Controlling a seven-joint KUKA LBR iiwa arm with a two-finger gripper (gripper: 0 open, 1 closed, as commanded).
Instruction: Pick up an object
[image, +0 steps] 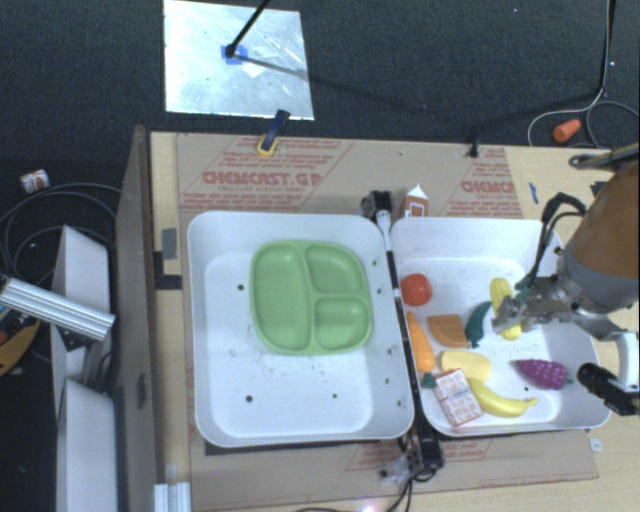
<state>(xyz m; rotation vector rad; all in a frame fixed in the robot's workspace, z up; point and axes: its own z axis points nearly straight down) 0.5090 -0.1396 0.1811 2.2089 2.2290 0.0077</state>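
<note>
two white bins sit side by side on the desk (330, 165). the left bin (225, 400) holds a green divided plate (308, 297). the right bin (470, 240) holds a tomato (416, 289), carrot (421, 345), banana (503, 402), purple grapes (543, 373), a small printed box (457, 396) and other toy food. the claw (512, 318) hangs low among them by a yellow piece (500, 293); i cannot tell its opening. the cardboard underneath reads "chemcast gp".
</note>
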